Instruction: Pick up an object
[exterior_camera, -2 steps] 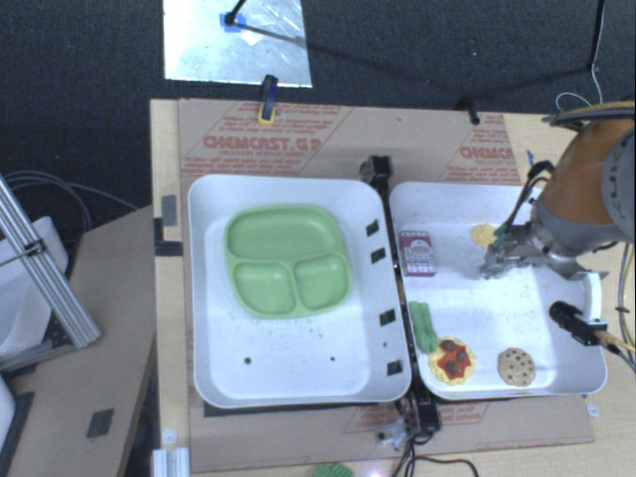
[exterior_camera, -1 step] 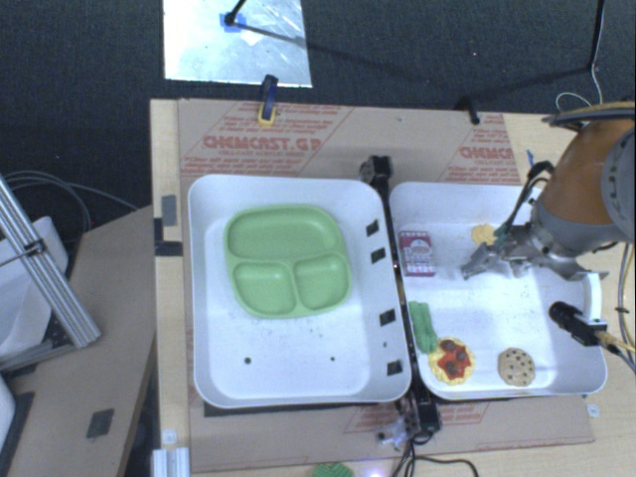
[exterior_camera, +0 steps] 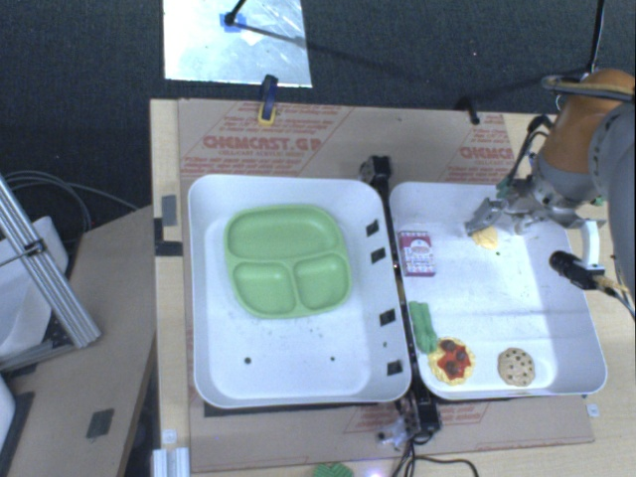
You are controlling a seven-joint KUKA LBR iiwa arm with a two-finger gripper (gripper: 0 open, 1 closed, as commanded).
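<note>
While our end effector (exterior_camera: 494, 219) hovers right of centre in the frame, its grip state unreadable, we see a small yellow piece (exterior_camera: 484, 237) lying just below it in the right bin (exterior_camera: 566, 306).

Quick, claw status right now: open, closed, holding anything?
Claw: cannot be told; it sits low in the right bin, right over a small yellow object.

The scene is brightly and evenly lit from above. The two white bins (exterior_camera: 298, 386) are nearly washed out, and strong glare is thrown off the foil sheet (exterior_camera: 237, 28) at the top. Only soft, faint shadows are cast. Detail is softened throughout by coarse resolution, with slight blur.
</note>
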